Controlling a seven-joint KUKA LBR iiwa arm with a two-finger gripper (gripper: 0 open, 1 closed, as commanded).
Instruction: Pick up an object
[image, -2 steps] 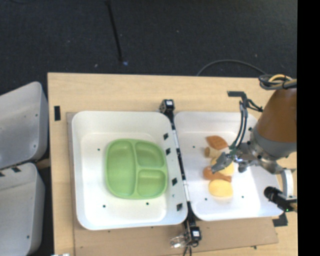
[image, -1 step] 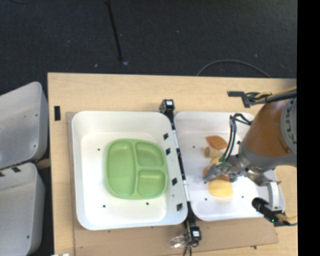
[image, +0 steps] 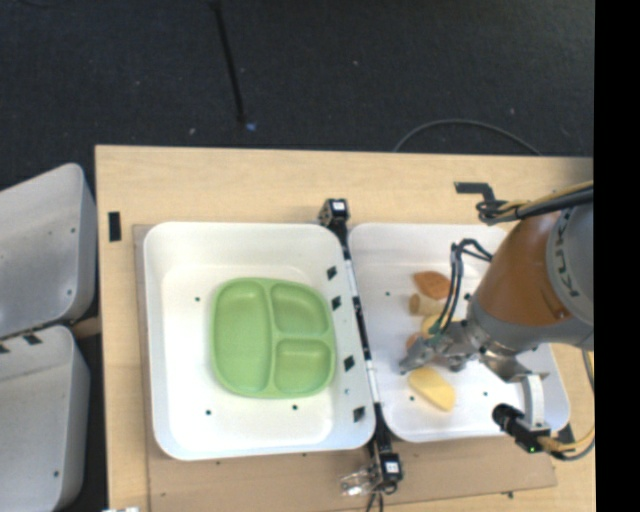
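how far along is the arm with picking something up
Done: the arm has reached into the right bin, its gripper low among the items. In hand: nothing visibly held. Left: the yellow piece lies on the bin floor beside the gripper, and grasping and lifting remain.

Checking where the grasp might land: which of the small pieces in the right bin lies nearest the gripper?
The pale yellow piece, just below the gripper. The orange-brown piece and the small tan piece lie farther up the right bin.

Partial white lettering is seen on the arm's grey casing (image: 577, 262) at the right edge — cut off, too blurred to be read. Nothing else legible is found — no labels, numbers or signs.
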